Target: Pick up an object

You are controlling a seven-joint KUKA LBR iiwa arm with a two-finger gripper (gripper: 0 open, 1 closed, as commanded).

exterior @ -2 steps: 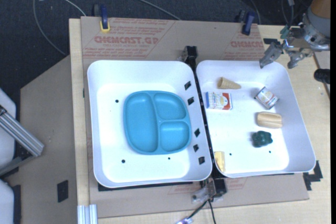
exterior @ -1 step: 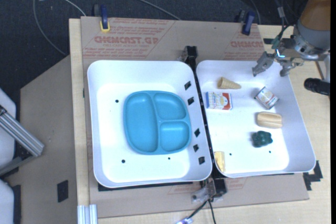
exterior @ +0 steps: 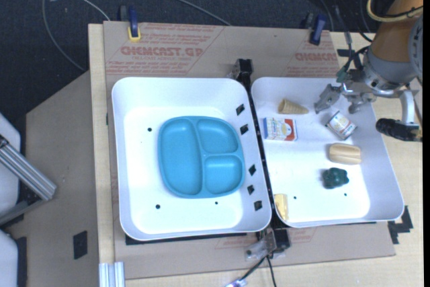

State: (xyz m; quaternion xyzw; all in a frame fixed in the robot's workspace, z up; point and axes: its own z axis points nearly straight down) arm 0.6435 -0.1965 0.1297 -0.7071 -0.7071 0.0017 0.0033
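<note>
Overhead slanted view of a surface bearing two shallow white bins side by side. Left bin holds a blue divided plate, lying flat near its middle. Right bin holds several small things, well apart from one another: a pale cone-shaped piece near the far edge, a flat red, white and blue packet close to the divider between the bins, a small white container tilted on its side, a tan bread-like roll, a dark green lump, and a yellowish piece against the near left wall.

Grey arm reaches in from the right, and its hand hovers over the far right part of the right bin, just above the small white container. Whether the hand is released or clenched cannot be told from this angle; nothing is seen between its tips.

Nearest candidate, the small white container, looks light and stiff, possibly smooth and slippery; gripping across its narrow sides seems the safest hold. The roll and green lump look light too, perhaps softer, and sit in open floor with room on all sides. The flat packet would be hard to pinch, and the yellowish piece is crowded by the wall. The far right rim lies close to the hand, so a descent has less room on that side.
</note>
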